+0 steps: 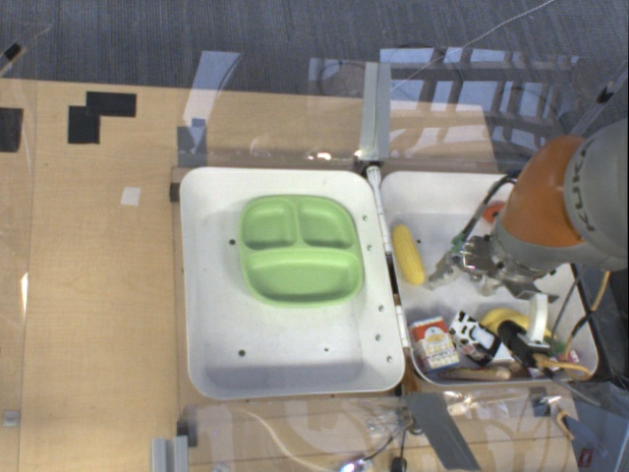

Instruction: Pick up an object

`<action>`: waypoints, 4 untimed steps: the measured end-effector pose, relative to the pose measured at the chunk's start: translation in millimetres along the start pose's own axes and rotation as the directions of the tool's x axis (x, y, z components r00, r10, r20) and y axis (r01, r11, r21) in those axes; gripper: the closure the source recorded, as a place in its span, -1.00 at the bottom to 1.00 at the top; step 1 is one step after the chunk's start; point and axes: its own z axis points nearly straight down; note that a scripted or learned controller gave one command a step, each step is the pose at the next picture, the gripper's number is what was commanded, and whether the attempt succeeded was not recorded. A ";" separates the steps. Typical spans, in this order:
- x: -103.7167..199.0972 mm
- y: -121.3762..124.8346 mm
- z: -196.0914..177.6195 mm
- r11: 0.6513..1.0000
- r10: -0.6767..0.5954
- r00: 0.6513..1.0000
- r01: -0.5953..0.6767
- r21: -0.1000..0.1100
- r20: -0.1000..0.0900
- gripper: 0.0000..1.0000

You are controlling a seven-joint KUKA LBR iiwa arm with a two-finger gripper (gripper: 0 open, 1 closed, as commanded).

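White plastic bins sit side by side on the wooden desk (88, 293). From the fixed overhead camera, the left bin (211, 362) carries a green divided plate (300, 249) near its middle. The right bin (432, 195) holds the loose pieces: a yellow corn cob (408, 254) lying along the left wall, and a heap at the near edge with a small red-and-white packet (432, 342), a black-and-white toy (472, 334), a yellow item (501, 318) and a wooden stick (477, 372).

Reaching in from the right, the arm (580, 205) hangs over the right bin with its pincer (462, 264) low, just to the right of the cob and apart from it. Whether the pincer is spread or pressed together I cannot tell; nothing is seen gripped in it.

Judging by position, the cob is the likeliest target, standing clear of the clutter. A good grasp would centre over its middle, straddle its narrow width crosswise, and descend straight, minding the bin wall just beside it.
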 end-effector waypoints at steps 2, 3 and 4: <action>28.1 54.4 2.6 0.964 0.266 0.964 -0.266 0.000 0.000 -1.00; -2.1 1.6 0.2 0.997 0.077 0.997 -0.077 -0.003 0.000 -1.00; 9.2 -49.9 -1.6 0.998 -0.068 0.998 0.068 -0.010 0.002 -1.00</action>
